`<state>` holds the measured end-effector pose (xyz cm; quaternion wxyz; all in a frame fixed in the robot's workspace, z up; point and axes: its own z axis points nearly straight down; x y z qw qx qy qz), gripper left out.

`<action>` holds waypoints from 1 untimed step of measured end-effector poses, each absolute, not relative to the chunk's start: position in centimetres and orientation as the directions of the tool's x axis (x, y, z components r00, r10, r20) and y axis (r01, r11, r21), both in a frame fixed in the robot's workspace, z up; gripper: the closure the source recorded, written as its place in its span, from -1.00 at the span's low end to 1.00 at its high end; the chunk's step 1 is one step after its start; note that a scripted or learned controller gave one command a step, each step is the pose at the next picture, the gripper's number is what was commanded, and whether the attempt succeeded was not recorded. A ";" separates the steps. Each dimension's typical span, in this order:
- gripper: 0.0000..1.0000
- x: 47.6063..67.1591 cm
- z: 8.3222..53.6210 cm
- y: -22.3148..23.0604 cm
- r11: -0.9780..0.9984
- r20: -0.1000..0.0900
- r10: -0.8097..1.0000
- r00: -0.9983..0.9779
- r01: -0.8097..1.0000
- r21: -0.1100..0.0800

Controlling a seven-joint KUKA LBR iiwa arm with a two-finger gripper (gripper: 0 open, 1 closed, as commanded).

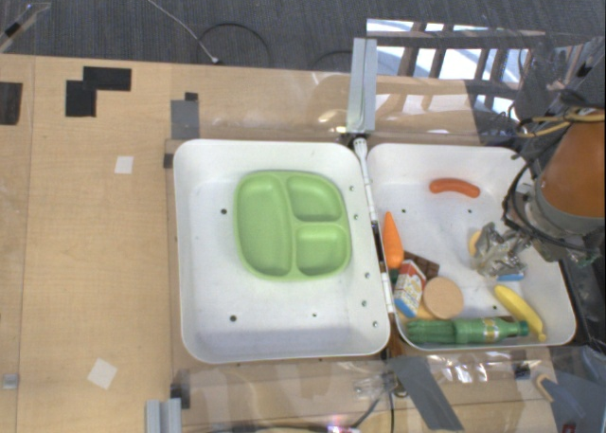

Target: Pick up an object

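Observation:
My gripper (494, 253) hangs low over the right side of the right bin (417, 180), below the orange wrist band. Its metal fingers point down-left, close above the bin floor. A small blue thing (509, 276) lies just beneath them. A yellow banana (519, 310) rests in front of the gripper. A red-orange sausage (454, 188) lies toward the bin's back. An orange carrot (392, 241) leans along the left wall. A round tan disc (442, 297), a small packet (409, 289) and a green bottle (466, 331) crowd the front.
The left bin (199, 232) holds a green divided plate (292, 224). A metal post (361, 81) stands behind the seam between the bins. The arm's body and cables occupy the right edge. Bare bin floor shows between the sausage and the gripper.

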<state>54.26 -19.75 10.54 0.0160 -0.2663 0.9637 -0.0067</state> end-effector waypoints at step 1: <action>-1.00 54.2 10.5 -19.7 0.858 -0.026 -0.513 -0.858 -0.513 -0.020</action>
